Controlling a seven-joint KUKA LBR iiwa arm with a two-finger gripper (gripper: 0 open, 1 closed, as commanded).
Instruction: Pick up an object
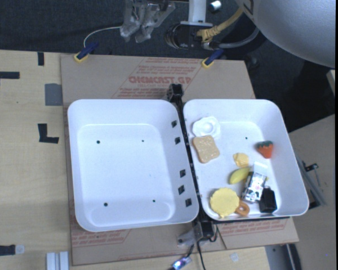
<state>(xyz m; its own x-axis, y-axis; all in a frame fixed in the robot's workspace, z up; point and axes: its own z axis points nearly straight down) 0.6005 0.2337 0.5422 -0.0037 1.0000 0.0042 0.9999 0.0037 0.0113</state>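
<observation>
Two white bins [124,108], one toast slice [205,148], one strawberry [265,148], hand [139,30] raised, grip state unclear

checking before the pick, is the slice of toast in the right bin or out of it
In. The toast slice lies flat inside the right bin, near the divider.

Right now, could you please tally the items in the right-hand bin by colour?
White: 1, fried egg
Tan: 1, toast
Yellow: 3
Red-orange: 2, strawberry, ring
Black: 1
Mixed-colour packet: 1
Total: 9
</observation>
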